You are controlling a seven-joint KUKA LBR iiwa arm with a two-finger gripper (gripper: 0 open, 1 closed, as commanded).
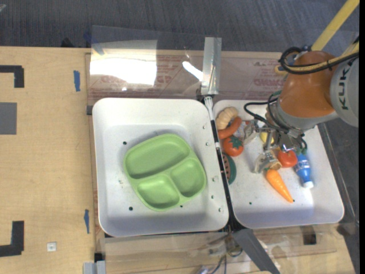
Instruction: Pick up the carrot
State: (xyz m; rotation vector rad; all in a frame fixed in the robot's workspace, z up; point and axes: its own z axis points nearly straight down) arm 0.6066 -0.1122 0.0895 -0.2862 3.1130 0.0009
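The carrot (280, 185) is orange and lies flat in the right bin (319, 210), its thick end up-left and its tip pointing down-right. My gripper (268, 160) hangs over the same bin, just above and to the left of the carrot's thick end. Its metal tip looks close to that end, and I cannot make out whether they touch. The orange wrist band (305, 93) sits above it and hides part of the bin's back.
A red item (288, 158) and a blue-and-white bottle (305, 173) lie right of the gripper. A tomato (234, 146), a bread piece (227, 116) and a dark slice (229, 169) line the right bin's left wall. The left bin (108, 124) holds a green divided plate (165, 170).
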